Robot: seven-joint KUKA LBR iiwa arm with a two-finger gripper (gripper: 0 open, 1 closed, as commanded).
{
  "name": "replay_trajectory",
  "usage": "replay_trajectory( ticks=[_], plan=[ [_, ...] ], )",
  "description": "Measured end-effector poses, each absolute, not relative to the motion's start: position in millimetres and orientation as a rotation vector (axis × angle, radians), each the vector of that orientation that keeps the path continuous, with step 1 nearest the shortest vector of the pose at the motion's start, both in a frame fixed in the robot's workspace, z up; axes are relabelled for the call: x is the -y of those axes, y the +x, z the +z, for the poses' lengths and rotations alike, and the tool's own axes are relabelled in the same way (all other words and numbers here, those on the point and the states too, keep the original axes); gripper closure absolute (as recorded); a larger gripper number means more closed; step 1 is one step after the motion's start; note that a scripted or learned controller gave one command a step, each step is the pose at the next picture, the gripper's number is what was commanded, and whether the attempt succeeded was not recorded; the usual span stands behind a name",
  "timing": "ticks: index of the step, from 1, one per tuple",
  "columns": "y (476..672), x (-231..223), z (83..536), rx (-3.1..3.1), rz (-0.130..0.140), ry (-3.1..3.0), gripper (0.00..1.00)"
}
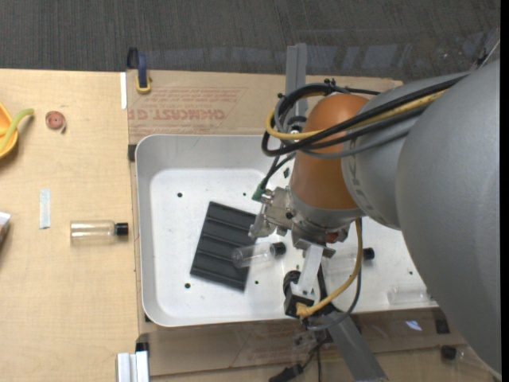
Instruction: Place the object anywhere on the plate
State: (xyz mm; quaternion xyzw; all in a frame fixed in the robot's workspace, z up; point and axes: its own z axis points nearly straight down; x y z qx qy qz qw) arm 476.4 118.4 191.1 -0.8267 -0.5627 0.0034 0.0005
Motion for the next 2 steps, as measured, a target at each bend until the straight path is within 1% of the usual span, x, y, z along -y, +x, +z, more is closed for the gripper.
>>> replay_trajectory(
  ticks=[1, 2],
  plan=[
    [546.8, -95.2, 232.7, 1.95, 0.008, -2.464, 0.0],
    [638.7, -58.4, 218.1, 2.201, 0.007, -2.242, 0.0]
  ],
)
